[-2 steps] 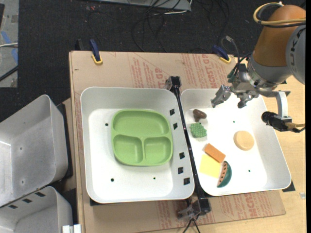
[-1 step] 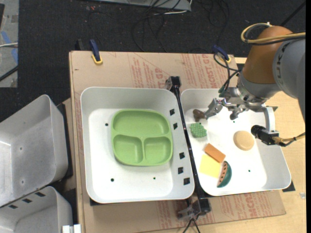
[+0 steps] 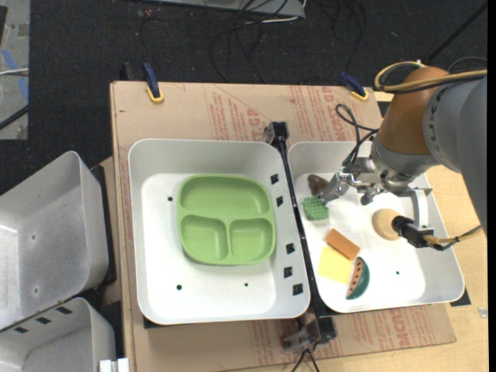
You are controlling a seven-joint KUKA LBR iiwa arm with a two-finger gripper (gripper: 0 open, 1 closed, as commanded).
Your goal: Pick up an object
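Left bin — green tray; right bin — toys

arm runs off the right edge, upper links cut. wrist hardware covers the gripper, finger state unreadable. small brown object at the right bin's back wall is too small to identify. spare white tubs at left are clipped by the left and bottom edges.
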